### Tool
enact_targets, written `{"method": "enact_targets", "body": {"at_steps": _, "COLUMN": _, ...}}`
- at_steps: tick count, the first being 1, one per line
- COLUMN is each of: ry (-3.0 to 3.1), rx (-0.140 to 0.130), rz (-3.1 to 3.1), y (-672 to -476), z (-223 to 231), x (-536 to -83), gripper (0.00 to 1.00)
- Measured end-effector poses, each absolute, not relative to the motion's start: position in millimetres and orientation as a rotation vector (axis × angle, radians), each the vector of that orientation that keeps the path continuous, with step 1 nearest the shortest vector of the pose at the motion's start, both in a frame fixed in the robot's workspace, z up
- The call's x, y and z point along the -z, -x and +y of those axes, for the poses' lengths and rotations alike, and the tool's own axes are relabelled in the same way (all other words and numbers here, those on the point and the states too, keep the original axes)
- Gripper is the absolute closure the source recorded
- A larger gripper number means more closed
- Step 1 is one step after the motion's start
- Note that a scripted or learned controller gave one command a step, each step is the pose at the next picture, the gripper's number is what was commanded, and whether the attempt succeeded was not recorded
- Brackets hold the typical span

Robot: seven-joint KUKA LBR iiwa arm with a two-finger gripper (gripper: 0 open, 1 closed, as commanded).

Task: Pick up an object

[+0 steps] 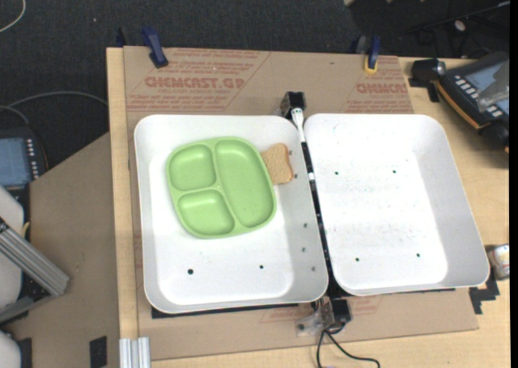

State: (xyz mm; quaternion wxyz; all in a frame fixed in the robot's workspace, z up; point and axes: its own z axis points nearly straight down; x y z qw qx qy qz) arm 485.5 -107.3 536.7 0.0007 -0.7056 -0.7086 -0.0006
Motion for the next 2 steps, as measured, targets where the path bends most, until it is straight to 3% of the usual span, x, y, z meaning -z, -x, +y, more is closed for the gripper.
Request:
{"method": "enact_targets", "body": {"at_steps": 1, "ry": 2.224, "rx": 0.002, "rz": -2.226, "y": -488.4, "z": -109.8, "x": -546.8, "gripper": 1.0}}
{"method": "enact_targets", "body": {"at_steps": 2, "ry": 2.209, "rx": -0.011, "rz": -2.219, "y": -478.5, "z": -58.4, "x": -437.8, "gripper": 1.0}}
